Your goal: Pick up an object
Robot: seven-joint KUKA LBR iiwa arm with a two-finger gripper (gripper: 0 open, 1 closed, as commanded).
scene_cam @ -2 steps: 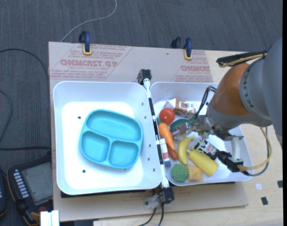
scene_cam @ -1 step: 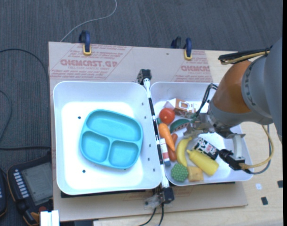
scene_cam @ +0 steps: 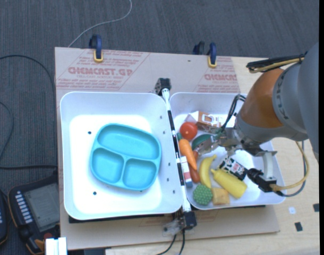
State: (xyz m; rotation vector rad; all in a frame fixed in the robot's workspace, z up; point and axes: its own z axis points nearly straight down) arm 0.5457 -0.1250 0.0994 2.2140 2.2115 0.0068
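Right bin [scene_cam: 268, 195] holds toy food; orange carrot [scene_cam: 189, 156] slanted.

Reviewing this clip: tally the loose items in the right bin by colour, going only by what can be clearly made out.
In the right bin, what is clear near the gripper:
Red: 1, tomato
Orange: 1, carrot
Yellow: 2, banana, yellow bottle
Green: 1, bumpy green piece
Tan: 1, tan block
Total: 6
The white carton and items under the arm are left out.
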